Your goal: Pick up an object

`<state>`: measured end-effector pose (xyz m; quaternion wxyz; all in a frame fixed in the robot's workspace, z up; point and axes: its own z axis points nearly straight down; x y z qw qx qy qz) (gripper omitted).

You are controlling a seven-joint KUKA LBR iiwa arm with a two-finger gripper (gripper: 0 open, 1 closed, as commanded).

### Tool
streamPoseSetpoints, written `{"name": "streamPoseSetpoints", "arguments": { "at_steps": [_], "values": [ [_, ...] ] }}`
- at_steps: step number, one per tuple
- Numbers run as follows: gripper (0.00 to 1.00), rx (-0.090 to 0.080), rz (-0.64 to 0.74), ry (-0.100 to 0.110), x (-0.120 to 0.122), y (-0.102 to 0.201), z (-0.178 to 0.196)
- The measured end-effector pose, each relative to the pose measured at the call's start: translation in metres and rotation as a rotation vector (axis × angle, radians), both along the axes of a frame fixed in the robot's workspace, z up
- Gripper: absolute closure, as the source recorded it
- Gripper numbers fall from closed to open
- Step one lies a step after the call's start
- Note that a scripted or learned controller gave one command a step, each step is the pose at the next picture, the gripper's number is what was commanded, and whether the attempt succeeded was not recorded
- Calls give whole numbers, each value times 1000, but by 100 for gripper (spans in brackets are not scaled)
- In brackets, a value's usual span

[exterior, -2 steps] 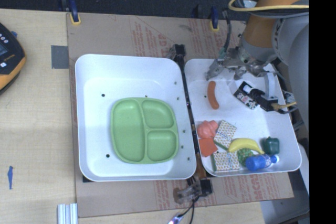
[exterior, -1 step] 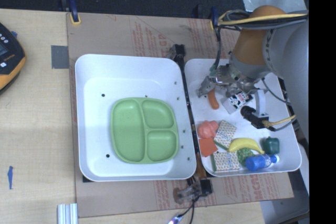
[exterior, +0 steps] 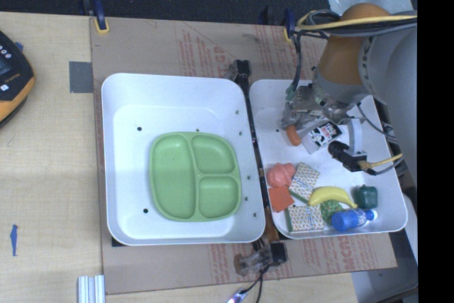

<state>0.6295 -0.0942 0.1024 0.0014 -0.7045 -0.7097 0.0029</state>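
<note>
The gripper [exterior: 296,125] sits low in the right bin [exterior: 273,97] over a small orange object [exterior: 292,135] (jaw state cannot be told); a slightly off-centre descent could nudge it aside.

No legible text (cardboard print blurred)

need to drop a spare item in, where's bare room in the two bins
Left bin: bare floor rings the green divided plate, widest along the far side and the left wall. Right bin: crowded; the tool works its far half, and the banana, blue bottle and packets fill the near half.
</note>
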Motion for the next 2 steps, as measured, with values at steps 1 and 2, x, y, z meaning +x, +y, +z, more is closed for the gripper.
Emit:
{"name": "streamPoseSetpoints", "arguments": {
  "at_steps": [1, 2],
  "values": [
    [100, 1, -3, -1, -14, -10, -11],
    [100, 2, -1, -2, -85, 43, 90]
  ]
}}
